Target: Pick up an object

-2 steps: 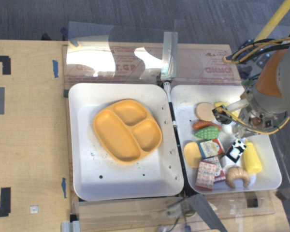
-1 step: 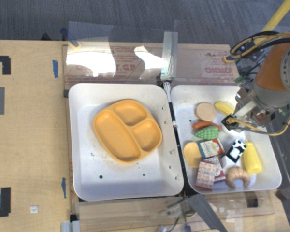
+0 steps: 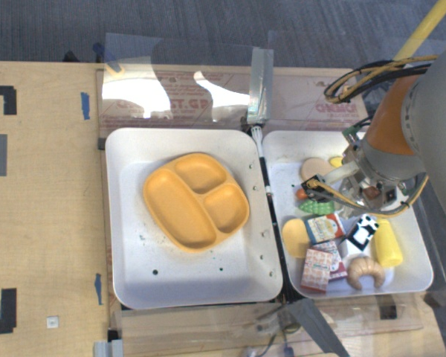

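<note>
The right bin [image 3: 420,277] holds several small toy items. Among them are a yellow cylinder [image 3: 387,244], a tan croissant [image 3: 366,270], a red and white box [image 3: 320,266] and a yellow rounded piece [image 3: 295,235]. There is also a black and white cube [image 3: 364,229], a green piece [image 3: 317,207] and a tan round piece [image 3: 314,169]. My gripper [image 3: 363,190] hangs low over the bin's upper right part, just above the cube and beside the green piece. The wrist and cables hide what lies under it.
The left bin [image 3: 126,259] carries a yellow divided plate [image 3: 195,200]. A metal divider [image 3: 259,95] stands behind the seam between the bins. The grey arm with its orange band [image 3: 390,125] comes in from the upper right, with black and yellow cables [image 3: 372,76] looping above.
</note>
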Available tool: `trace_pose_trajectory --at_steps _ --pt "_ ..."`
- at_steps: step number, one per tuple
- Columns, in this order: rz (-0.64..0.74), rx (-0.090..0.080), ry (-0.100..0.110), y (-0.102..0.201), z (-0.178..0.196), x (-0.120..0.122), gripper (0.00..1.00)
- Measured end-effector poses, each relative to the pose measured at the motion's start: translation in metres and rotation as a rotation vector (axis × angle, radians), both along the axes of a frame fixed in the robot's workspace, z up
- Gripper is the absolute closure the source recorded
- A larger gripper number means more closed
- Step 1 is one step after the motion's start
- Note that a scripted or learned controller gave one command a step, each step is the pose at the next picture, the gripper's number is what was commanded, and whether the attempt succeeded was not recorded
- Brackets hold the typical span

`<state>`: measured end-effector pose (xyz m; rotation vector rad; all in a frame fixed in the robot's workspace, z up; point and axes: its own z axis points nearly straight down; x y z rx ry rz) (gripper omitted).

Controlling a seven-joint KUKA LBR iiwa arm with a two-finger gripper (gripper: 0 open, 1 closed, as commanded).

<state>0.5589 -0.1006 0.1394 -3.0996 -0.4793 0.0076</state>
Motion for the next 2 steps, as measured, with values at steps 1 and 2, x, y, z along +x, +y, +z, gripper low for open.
trace_pose_trajectory --at_steps 1,2 --pt "-0.001 -0.001 0.0 -0.001 0.0 0.0 0.0" --pt "-0.092 -0.003 -0.002 0.011 -0.019 0.031 0.0"
